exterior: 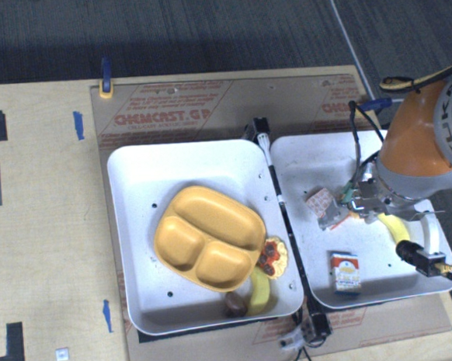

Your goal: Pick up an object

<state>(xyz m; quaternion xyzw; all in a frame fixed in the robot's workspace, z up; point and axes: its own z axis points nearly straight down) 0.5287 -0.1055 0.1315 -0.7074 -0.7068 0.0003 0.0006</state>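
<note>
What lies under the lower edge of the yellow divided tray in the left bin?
A banana, a pizza slice toy and a brown object poke out beneath the yellow divided tray; their remaining parts are covered.

I see two white bins (136, 222). The left one has a mustard-yellow tray (207, 236), a yellow banana (260, 291) and a red-and-brown spotted slice (272, 256). At three o'clock is a red-and-white carton (345, 272), and the arm (414, 141) shows orange.
</note>
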